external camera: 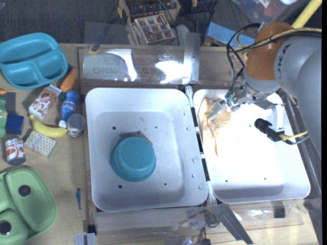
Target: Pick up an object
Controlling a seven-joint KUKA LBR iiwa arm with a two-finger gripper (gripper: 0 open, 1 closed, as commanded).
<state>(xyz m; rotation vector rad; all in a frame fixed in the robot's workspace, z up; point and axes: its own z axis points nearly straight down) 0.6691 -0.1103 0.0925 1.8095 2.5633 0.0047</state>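
Camera view: gripper (228, 102) low in right bin (265, 180), over a pale crumpled obj (214, 122); can't tell its grip state. Obj lies just below-left of it, long axis running down the bin's left wall.

The arm (299, 60) is a thick, rounded tube of smooth light grey, with a broad glossy orange band (265, 52) wrapped around it just above the wrist. Thin black cables (240, 37) loop out from beside the orange band and run down toward the wrist. Below the band the body narrows to a darker grey wrist piece, and the gripper (226, 104) beyond it is small and metallic grey, with a spot of green showing just behind the fingers.
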